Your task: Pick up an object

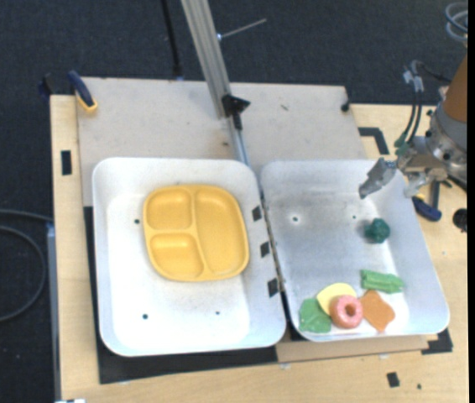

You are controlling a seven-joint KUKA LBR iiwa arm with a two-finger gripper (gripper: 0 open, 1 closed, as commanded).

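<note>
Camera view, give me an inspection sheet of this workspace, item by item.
Surface: wooden bench bearing left bin and right bin, side by side.
Job's things: in the right bin, dark green ball alone; near its front edge a cluster of green block, orange piece, pink ring, yellow disc, green piece.
Clutter: yellow divided tray in the left bin.
Grippers: gripper above the right bin's far right part, holding nothing.
Cables: black cables on the floor at left.
Surroundings: metal post behind the bins.
</note>
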